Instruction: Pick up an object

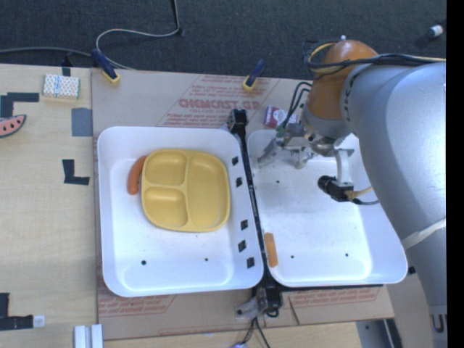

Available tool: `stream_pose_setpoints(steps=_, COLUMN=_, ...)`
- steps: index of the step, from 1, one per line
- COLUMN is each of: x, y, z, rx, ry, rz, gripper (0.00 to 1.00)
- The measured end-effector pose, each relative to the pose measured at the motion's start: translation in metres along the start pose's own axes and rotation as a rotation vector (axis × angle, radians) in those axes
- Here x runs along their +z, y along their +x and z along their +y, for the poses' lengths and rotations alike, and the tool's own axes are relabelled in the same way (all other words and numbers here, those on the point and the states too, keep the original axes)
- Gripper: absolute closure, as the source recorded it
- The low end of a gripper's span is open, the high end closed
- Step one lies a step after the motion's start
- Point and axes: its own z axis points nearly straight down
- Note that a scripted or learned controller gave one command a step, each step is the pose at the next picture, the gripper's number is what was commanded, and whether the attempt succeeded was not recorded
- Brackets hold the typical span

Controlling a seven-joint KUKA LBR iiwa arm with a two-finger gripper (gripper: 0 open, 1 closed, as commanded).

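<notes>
Nothing is gripped yet: your gripper (270,153) hangs open and empty over the right bin (319,267), so drop onto the orange piece (270,249)

We count two white bins: the left bin (116,267) and the right bin (348,263). We see one yellow divided plate (185,189) with three compartments, and two orange carrot-like pieces, one (134,175) just beside the plate and one (270,249) at the right bin's left wall. We count two blue-and-yellow clamps (105,64) (254,75), and one robot arm (406,122).
</notes>
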Motion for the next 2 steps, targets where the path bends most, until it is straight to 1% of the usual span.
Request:
stream_pose_setpoints(steps=1, x=-0.0101, y=-0.0001, z=0.0002, rx=-0.001, ry=0.0, rz=-0.002, gripper=1.0)
stream_pose_setpoints(steps=2, x=-0.0099, y=-0.0003, z=0.0001, rx=-0.001, ry=0.001, rz=-0.003, gripper=0.0)
